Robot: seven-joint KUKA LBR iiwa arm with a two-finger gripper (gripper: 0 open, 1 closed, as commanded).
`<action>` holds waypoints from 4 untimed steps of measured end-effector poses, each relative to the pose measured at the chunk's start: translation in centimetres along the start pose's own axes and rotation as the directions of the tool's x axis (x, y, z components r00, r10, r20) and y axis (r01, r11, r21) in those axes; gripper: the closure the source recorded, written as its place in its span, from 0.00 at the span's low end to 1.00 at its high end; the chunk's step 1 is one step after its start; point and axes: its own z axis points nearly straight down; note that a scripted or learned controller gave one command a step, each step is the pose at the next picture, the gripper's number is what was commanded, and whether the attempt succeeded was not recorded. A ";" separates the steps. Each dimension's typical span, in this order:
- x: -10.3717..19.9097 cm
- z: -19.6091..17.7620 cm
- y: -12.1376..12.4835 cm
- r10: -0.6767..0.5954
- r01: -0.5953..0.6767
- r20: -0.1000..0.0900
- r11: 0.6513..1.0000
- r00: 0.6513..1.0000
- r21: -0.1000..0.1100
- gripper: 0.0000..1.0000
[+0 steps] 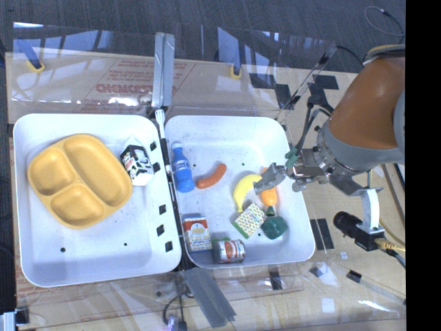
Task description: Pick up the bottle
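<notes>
Lowest in frame: can (229, 249). Blue bottle (182, 167) lying at right bin's (227, 124) left wall. Gripper (267, 178) over banana (244, 188), seemingly parted, clutching nothing.

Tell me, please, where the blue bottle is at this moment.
The blue bottle lies in the right bin, along its left wall, just left of the sausage and well away from the gripper.

Two bins sit side by side. In the left bin (41, 261) a divided tray (77, 179) lies left of a small carton (138, 163). In the right bin (227, 126) the bottle (182, 167) lies at the left wall, a sausage (211, 176) to its right, a banana (244, 189) further right, and a can (228, 249) at the near edge.
</notes>
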 end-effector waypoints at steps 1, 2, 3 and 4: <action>4.6 -1.8 6.2 0.134 -0.134 0.001 0.991 0.991 -0.002 0.00; 4.6 -1.8 6.2 0.135 -0.135 0.001 0.991 0.991 -0.002 0.00; 8.9 9.0 8.9 -0.157 0.157 0.000 0.988 0.988 0.002 0.00; 8.9 9.0 8.9 -0.157 0.157 0.001 0.988 0.988 0.001 0.00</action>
